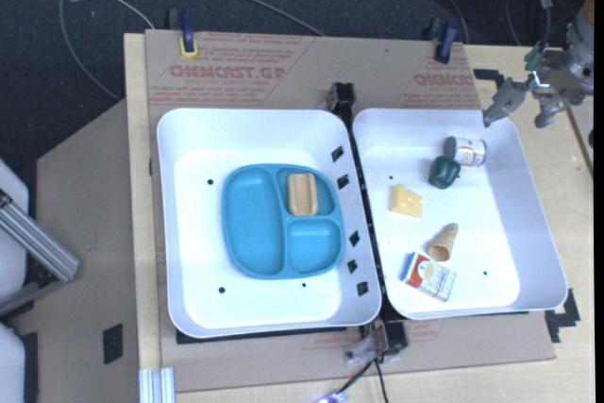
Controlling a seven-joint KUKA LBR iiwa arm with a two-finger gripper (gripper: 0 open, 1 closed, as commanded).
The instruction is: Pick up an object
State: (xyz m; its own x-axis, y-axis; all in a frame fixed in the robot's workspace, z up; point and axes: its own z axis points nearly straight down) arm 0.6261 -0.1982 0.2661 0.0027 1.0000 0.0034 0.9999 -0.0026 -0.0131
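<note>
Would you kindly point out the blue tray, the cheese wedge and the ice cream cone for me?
blue tray (pixel 253 220): camera view, on the floor of its large left compartment.
cheese wedge (pixel 407 201): camera view, on its yellow top face.
ice cream cone (pixel 443 243): camera view, on the middle of its side.

Right bin (pixel 528 203): five small items lie spread down its middle, a can (pixel 467 151) and a green cup (pixel 444 172) touching at the far end, a cheese wedge (pixel 407 201) near the divider side, a cone (pixel 443 242) below it, a carton (pixel 430 277) nearest the front; open floor runs along the right wall and across the front right corner; gaps separate cheese, cone and carton, the narrowest between cone and carton. Left bin (pixel 189 203): a blue tray (pixel 255 222) fills the centre, a tan block (pixel 302 193) in its upper right compartment; bare floor rings the tray on all sides. Black clips (pixel 344 193) line the shared rim between bins; the gripper (pixel 525 105) hangs above the right bin's far right corner, outside the rim.
</note>
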